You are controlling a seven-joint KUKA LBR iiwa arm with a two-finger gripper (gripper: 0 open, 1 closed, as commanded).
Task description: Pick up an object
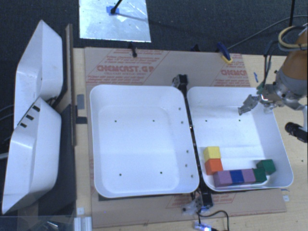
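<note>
Several small blocks lie along the near edge of the right bin (pixel 274 129): a yellow block (pixel 211 153), an orange block (pixel 213 165) just below it, a purple block (pixel 222 178), a blue block (pixel 237 176), a second purple block (pixel 248 175) and a green block (pixel 265 168) at the near right corner. My gripper (pixel 248 104) hangs over the far right part of that bin, well away from the blocks, with nothing between its fingers.
The left bin (pixel 103 143) sits beside the right one on a cardboard sheet (pixel 125 66). White covers (pixel 33 129) stand at the far left. A shiny metal plate (pixel 115 13) lies beyond the bins. Cables run at the top right.
</note>
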